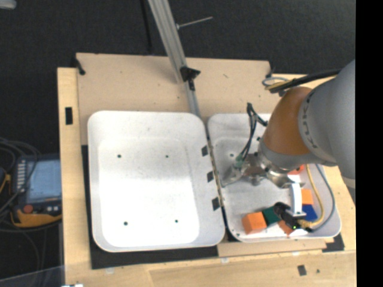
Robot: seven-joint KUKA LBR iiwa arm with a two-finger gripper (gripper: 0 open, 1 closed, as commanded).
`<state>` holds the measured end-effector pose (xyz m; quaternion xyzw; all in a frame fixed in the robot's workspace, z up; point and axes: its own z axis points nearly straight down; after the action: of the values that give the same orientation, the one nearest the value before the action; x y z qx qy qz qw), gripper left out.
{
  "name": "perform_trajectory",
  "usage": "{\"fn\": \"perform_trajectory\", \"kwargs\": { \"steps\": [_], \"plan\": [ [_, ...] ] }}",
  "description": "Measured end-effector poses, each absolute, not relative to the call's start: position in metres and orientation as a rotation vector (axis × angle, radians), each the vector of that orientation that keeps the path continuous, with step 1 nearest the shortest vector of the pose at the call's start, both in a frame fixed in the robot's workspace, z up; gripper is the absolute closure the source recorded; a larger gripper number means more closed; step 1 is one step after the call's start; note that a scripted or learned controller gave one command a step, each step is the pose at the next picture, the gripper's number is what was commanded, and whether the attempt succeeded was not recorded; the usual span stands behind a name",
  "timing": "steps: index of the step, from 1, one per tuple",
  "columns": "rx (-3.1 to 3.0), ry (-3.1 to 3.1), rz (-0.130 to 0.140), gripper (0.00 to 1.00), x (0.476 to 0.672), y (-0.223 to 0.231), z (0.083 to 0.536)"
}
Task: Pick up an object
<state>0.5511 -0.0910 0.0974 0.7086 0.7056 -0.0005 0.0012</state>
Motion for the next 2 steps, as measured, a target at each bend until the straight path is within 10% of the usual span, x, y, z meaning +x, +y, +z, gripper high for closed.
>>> {"fn": "perform_trajectory", "kwargs": {
  "steps": [1,2],
  "plan": [
    [2.233,2.205,0.006,1.0,0.552,-0.091,0.109],
    [2.216,2.22,0.008,1.0,0.548,-0.087,0.169]
  ]
}}
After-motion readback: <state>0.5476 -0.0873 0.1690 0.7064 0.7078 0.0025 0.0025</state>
